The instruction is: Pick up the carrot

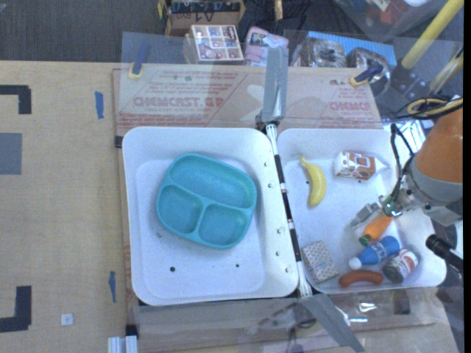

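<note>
I have the gripper (377, 213) down in the right bin (434, 271), touching the carrot (376, 227) at its top end; grasp in progress, finger state not discernible. Next: confirm closure on the carrot, then lift straight up. Count: one carrot, one banana (316, 182), one sausage (360, 278), two bins.

Grey arm (441, 182) reaching in from the right edge, orange band above the wrist, wrist bent down and leftward, two-finger gripper (375, 215) low at the arm's left end, small and blurred, tilted down-left
</note>
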`<state>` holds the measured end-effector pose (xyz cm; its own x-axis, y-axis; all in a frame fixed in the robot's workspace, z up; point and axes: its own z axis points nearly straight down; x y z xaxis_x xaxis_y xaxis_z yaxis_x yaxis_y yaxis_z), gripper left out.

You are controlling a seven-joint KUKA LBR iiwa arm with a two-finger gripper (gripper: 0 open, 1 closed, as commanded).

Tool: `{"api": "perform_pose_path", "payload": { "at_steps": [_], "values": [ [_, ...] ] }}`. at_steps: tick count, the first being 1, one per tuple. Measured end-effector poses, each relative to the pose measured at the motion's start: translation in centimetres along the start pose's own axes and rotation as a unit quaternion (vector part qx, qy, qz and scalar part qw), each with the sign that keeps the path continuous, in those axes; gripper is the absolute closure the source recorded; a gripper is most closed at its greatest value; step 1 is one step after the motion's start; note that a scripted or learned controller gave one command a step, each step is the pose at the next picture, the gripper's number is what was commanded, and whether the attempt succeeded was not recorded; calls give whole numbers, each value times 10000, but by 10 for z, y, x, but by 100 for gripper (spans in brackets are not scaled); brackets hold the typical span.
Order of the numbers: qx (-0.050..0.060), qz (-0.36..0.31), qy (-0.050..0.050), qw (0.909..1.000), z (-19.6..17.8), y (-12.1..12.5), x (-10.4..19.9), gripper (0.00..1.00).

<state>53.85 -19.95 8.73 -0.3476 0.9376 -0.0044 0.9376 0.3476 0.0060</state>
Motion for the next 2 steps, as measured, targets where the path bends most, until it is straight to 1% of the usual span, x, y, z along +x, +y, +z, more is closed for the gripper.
{"api": "perform_pose_path", "payload": {
  "at_steps": [1, 2],
  "values": [
    [-20, 11, -14, 10000, -11, 1, -1, 100],
    [14, 2337, -4, 9723, 1, 38, -40, 100]
  ]
}}
